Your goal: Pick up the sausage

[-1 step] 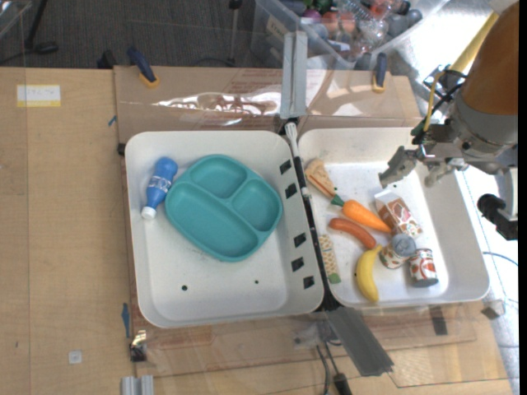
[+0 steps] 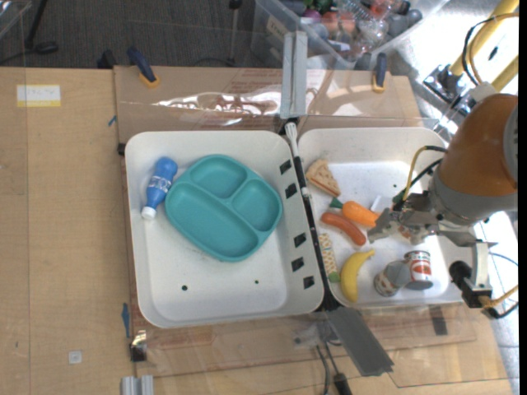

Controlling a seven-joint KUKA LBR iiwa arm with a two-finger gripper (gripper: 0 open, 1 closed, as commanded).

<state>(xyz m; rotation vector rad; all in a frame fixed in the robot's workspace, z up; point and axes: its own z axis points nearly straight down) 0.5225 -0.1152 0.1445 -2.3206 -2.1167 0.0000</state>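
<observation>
Nearest the camera, at the near edge of the right bin [image 2: 362, 142], lie a curved yellow banana [image 2: 354, 272] and a small can [image 2: 419, 267] with a red and white label; its writing is too small to read. Just left of the can sits a grey, rounded metal-looking piece [image 2: 386, 282] whose kind I cannot tell.

Farther in, the sausage [image 2: 343, 227] lies near the bin's left wall, a smooth reddish-brown tube set at a slant. A carrot [image 2: 359, 212], glossy orange with a green end, touches its far side. Beyond them rests a tan wedge [image 2: 322, 177] shaped like a slice of bread or sandwich. A pale strip [image 2: 328, 254] with small marks lies along the left wall, between sausage and banana.

Grey metal, the gripper [image 2: 394, 220] hangs just right of the carrot and sausage, apart from the sausage and with nothing between its fingers; how wide they stand I cannot tell. Above it the arm [image 2: 486, 159] shows its broad orange band and grey body.

Both bins are shallow, white and smooth, with rounded corners. Inside the left bin [image 2: 214, 303] rests a teal plate [image 2: 223, 206], matte plastic, rounded, split into three compartments. A bottle [image 2: 158, 185], blue with a white cap, lies touching the plate's left rim.

Tan cardboard-like board covers the bench [image 2: 58, 245]. Far off, a clear tub [image 2: 350, 6] holds mixed coloured items.
</observation>
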